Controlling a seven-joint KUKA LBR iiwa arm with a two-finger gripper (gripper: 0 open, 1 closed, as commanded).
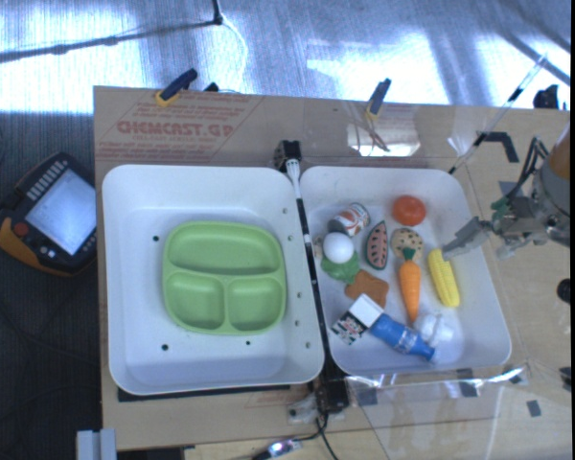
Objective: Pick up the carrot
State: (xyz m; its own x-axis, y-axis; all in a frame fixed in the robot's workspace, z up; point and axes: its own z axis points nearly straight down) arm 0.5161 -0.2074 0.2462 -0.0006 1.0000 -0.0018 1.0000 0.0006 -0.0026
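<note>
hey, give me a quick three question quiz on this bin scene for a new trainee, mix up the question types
1. True or false: the carrot lies in the left bin.
2. Which lies right beside the carrot, toward the arm's side? A) corn cob B) green tray C) blue bottle
3. Fill in: the gripper hovers over the ___ bin.

Key: 1 false; 2 A; 3 right.

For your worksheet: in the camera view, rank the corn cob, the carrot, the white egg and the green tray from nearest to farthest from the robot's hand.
1. Corn cob, just below the hand by the right bin's right wall.
2. Carrot, left of the corn.
3. White egg, at the right bin's left side.
4. Green tray, in the left bin.
</note>
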